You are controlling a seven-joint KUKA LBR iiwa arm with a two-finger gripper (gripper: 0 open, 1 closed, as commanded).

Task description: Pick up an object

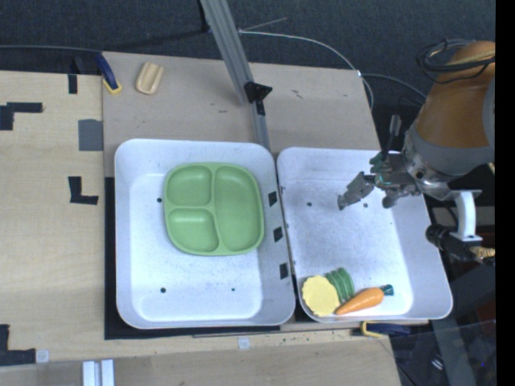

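In the right bin (322, 167), at its front edge, lie an orange toy carrot (360, 300), a yellow round piece (319, 295) and a green ribbed piece (343, 281), all bunched together. My gripper (366, 203) hangs over the back right part of that bin, well behind the toys. Its two dark fingers are spread apart, open, with nothing between them. A green divided plate (215, 207) lies in the left bin (137, 296).
A grey metal pole (232, 43) slants down to the bins' shared back edge. On the bench behind the left bin rest a tan block (149, 78) and a blue and yellow tool (109, 72). Cables run behind the right bin.
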